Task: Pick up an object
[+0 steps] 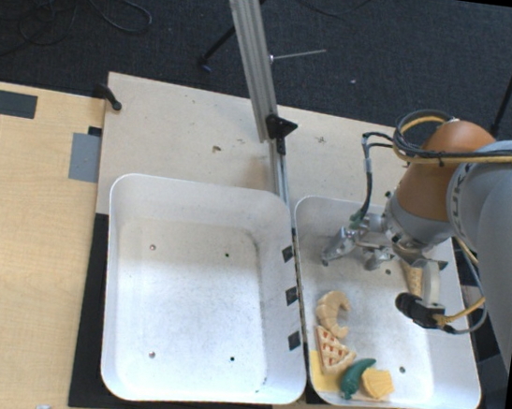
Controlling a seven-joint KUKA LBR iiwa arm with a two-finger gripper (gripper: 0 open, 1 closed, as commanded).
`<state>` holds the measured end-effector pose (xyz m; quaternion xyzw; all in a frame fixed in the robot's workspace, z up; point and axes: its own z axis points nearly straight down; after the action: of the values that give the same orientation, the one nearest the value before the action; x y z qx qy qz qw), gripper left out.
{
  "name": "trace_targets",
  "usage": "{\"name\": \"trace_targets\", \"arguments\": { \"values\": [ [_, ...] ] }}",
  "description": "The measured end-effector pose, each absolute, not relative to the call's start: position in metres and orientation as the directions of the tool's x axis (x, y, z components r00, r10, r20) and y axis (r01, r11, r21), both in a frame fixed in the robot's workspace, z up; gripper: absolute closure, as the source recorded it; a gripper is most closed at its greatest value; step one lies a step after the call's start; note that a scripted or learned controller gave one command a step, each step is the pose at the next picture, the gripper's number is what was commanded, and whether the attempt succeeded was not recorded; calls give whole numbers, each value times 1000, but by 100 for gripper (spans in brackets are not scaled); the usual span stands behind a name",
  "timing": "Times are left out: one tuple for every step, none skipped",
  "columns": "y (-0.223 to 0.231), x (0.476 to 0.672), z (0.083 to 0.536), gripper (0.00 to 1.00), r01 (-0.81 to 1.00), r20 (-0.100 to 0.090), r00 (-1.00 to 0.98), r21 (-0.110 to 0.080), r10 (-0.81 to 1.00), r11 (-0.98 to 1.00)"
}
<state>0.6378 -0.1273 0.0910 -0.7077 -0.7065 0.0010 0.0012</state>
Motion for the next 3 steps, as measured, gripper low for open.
{"name": "trace_targets", "arguments": {
  "values": [
    [-128,638,101,100,1000,1,5,-4,1000,-5],
    [-129,649,157,100,1000,-1,0,4,1000,0],
    [-129,639,209,100,1000,-1,1,4,1000,-1]
  ]
}}
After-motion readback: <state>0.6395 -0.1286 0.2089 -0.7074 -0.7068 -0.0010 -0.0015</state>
